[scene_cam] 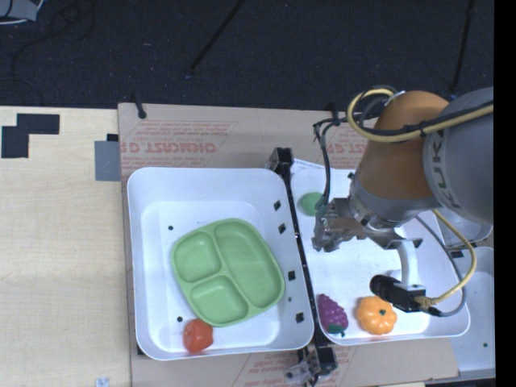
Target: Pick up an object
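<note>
In the right bin (451, 325), my gripper (328, 237) hangs low near the left wall, just below a small green object (309, 203) that the wrist partly hides. A purple bunch of grapes (332, 313) and an orange pumpkin (376, 315) lie along the bin's front edge, apart from the gripper. I see nothing between the gripper's tips.
The left bin (153, 192) holds a green divided plate (227, 271) and a red tomato-like toy (197, 335) at its front. A black divider (294, 248) runs between the bins. The grey arm with its orange band (407, 147) covers the right bin's back.
</note>
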`<state>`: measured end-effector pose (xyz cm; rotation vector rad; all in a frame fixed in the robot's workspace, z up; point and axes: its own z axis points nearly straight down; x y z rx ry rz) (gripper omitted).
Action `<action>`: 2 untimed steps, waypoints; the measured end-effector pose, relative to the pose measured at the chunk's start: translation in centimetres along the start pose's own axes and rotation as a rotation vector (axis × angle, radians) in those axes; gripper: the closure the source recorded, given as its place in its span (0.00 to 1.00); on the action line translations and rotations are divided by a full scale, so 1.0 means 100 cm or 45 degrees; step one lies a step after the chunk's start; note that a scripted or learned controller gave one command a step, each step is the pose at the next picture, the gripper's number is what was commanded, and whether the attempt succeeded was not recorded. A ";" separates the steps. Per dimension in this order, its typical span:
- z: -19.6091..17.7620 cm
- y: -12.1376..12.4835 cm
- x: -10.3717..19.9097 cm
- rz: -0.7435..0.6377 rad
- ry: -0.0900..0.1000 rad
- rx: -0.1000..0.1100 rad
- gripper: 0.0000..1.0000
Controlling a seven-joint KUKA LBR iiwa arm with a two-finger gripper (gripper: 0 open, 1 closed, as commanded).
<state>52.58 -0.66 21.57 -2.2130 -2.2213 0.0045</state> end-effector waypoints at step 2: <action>-0.017 -0.018 0.100 -0.002 -0.001 -0.003 1.00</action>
